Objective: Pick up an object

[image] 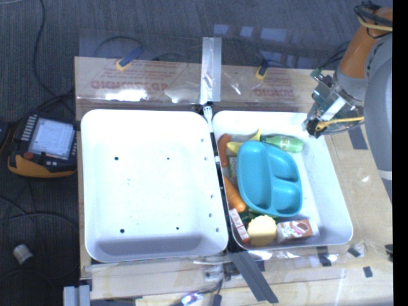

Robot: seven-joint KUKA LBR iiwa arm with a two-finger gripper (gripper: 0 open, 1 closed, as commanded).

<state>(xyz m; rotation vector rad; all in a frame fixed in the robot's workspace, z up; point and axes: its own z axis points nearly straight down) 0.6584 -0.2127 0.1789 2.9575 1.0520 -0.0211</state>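
Camera view: pincer point(313, 127) sits at the upper right corner of the right bin point(336, 196), just at its rim, hanging from the grey arm with the orange band. Whether it is wide or narrow cannot be told at this size; nothing is seen held in it.

Candidate objects are all in the right bin. Nearest is the green bottle point(282, 143), lying on its side toward 8 o'clock from the pincer, close by, long axis running roughly 9 to 3 o'clock. Blue tray point(271, 177) lies further on, toward 7 o'clock, long axis about 11 to 5. Carrot point(233, 195) lies along the bin's left wall. Yellow block point(262, 229) and red carton point(294, 229) are at the near end, around 6 to 7 o'clock, well apart from the pincer.

Left bin point(150, 183) holds nothing to grasp.

Judgement: shortest approach is a short travel toward 8 o'clock, then a descent, closing across the bottle's narrow width.
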